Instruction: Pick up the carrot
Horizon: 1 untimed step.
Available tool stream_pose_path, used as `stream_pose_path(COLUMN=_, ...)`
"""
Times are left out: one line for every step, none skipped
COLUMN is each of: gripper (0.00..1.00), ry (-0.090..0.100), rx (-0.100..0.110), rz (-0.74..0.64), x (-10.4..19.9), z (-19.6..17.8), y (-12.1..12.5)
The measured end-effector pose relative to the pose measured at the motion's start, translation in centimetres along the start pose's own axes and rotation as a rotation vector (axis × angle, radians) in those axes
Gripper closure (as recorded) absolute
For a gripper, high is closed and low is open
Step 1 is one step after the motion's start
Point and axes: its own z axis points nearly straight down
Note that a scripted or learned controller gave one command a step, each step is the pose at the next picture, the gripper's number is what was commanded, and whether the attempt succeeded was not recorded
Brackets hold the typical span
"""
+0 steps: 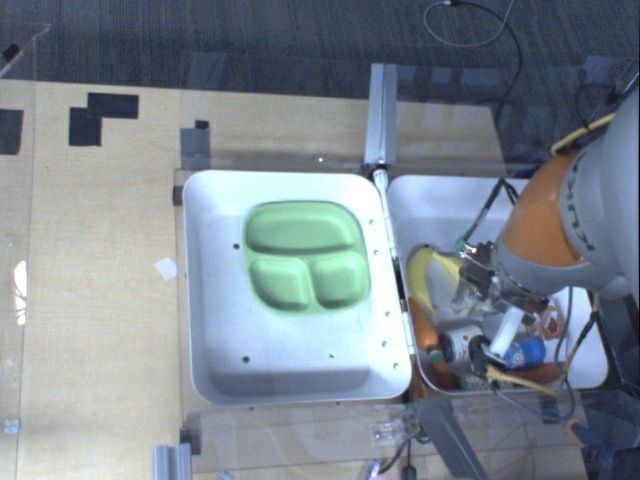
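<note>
A: Orange carrot (424, 330) lies along the left wall of the right bin (440, 200), near the front corner, just below the banana (428, 268). Part of it is tucked against the divider.

B: Pincer (478, 298) position?

A: Low in the same bin, right of the carrot, above the clutter: small can (452, 346), blue-capped bottle (522, 352). Not over the carrot yet. Can't tell whether it's wide or narrow (wrist and cables hide the tips), and nothing visibly held.

B: So the step in hand is the approach.

A: My read, yes. To do it well: shift left until centred on the carrot's exposed middle, turn the wrist so the closing line runs across its long axis, then descend straight.

B: Risks?

A: Wall clearance. One side has to slip between carrot and bin wall; likely tight. The banana is touching or nearly so at the top end, so grab lower down. The can sits just beside it at the bottom.

B: Left bin (210, 298)?

A: Green tray (305, 253) in it, well apart, irrelevant.
</note>
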Motion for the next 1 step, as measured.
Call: stream_pose_path(gripper=1.0, ry=0.002, rx=-0.003, rz=-0.001, x=0.17, z=-1.05, y=0.13)
